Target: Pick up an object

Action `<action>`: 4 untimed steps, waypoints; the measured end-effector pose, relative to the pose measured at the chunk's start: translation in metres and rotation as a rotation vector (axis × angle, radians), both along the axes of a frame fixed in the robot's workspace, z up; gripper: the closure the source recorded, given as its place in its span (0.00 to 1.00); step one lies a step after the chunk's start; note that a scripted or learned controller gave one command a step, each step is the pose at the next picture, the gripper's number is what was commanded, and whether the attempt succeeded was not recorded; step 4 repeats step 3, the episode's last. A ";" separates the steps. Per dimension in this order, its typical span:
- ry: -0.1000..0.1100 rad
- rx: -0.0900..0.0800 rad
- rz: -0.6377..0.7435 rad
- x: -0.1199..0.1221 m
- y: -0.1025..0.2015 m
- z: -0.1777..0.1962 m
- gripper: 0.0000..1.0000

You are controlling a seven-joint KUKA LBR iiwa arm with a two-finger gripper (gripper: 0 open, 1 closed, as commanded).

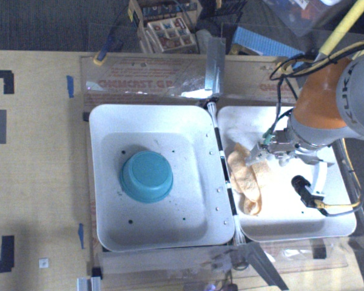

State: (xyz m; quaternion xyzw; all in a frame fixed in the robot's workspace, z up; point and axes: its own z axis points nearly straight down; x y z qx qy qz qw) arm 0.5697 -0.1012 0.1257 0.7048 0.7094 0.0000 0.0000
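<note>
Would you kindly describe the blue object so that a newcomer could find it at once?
Start at the two white bins side by side and take the left bin. On its floor, a little left of centre, sits a round teal bowl, apparently upside down. It is the one blue, round thing there; the right bin's tan cloth-like object is crumpled.

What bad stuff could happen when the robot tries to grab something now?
1. The tan cloth is floppy and lies against the right bin's left wall, so the gripper might pinch just a fold and drop it.
2. The gripper could bump that wall, being so close.
3. The teal bowl sits far away in the left bin, probably out of easy reach.
</note>
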 end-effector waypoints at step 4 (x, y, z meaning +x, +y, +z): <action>-0.003 -0.002 0.301 0.086 -0.005 0.095 1.00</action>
